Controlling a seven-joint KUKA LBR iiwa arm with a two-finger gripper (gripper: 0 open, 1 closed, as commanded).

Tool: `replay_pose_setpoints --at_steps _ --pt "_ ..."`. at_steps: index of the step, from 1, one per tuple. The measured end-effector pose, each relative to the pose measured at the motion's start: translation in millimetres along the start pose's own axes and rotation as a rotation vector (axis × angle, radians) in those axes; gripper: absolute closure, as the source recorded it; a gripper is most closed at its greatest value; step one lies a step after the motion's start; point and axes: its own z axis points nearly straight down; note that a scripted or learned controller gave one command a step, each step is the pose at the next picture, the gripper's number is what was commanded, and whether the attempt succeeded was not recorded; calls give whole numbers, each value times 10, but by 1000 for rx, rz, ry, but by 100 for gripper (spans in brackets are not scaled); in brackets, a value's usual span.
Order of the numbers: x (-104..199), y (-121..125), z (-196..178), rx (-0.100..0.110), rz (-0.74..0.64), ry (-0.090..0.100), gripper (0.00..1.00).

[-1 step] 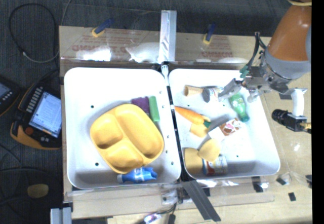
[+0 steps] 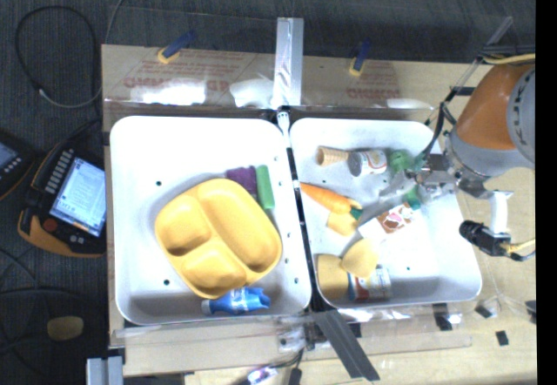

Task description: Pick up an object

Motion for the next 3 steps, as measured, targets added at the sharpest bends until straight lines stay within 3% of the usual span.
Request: replay_pose_setpoints --at_steps 1,2,3 --pt "-7 -73 -364 -4 -246 -5 0" --pt "45 259 200 -4 -343 -4 0" --pt "57 263 112 -5 -344 -3 100"
